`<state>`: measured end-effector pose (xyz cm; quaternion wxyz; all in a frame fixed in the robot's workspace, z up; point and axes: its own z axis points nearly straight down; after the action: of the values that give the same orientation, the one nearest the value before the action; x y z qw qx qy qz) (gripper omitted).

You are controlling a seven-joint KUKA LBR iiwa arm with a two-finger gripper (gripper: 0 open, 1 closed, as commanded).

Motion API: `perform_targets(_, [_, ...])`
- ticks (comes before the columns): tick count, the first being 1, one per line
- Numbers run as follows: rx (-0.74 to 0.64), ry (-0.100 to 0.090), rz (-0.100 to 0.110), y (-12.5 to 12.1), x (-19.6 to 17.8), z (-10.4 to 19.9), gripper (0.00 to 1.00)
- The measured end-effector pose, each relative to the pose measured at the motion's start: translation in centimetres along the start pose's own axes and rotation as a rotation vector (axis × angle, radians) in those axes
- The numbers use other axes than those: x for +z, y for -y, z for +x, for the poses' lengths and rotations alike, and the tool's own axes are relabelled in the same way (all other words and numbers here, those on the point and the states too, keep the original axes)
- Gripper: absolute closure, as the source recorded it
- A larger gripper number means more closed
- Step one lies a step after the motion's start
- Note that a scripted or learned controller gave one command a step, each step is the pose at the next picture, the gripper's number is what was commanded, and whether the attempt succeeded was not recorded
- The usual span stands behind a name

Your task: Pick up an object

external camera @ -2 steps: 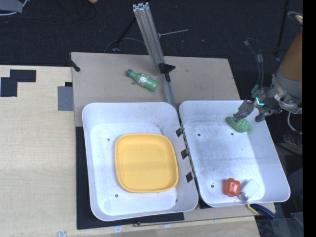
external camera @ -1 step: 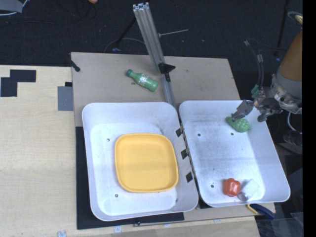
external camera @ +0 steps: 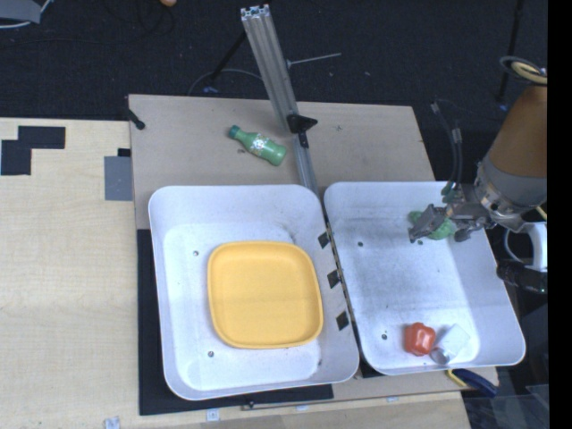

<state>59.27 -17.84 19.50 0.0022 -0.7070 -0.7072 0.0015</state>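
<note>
My gripper (external camera: 437, 228) hangs over the upper right part of the right bin (external camera: 393, 275), reaching in from the right. A small green object (external camera: 434, 223) sits between its dark fingers, and the fingers are shut on it. I cannot tell whether the object rests on the bin floor or is lifted off it. A red object (external camera: 418, 338) lies in the near right corner of the same bin, with a pale clear item (external camera: 450, 342) touching it. A square yellow plate (external camera: 265, 293) lies flat in the left bin (external camera: 179, 239).
A green bottle (external camera: 257, 144) lies on its side on the bench behind the left bin. A slanted aluminium rail (external camera: 275, 61) rises from between the bins' far corners. Black clips (external camera: 332, 277) line the seam between the bins.
</note>
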Motion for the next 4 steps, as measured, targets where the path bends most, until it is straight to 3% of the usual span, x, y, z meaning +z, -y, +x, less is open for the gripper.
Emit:
perform_targets(2, [0.001, 0.0, 0.0, 0.1, 9.9, 1.0, 0.0])
perform_targets(3, [0.003, 0.001, -0.005, 0.0, 8.6, 0.9, 1.0])
perform_targets(4, [0.0, 0.002, -0.01, -0.8, 3.2, 1.6, 1.0])
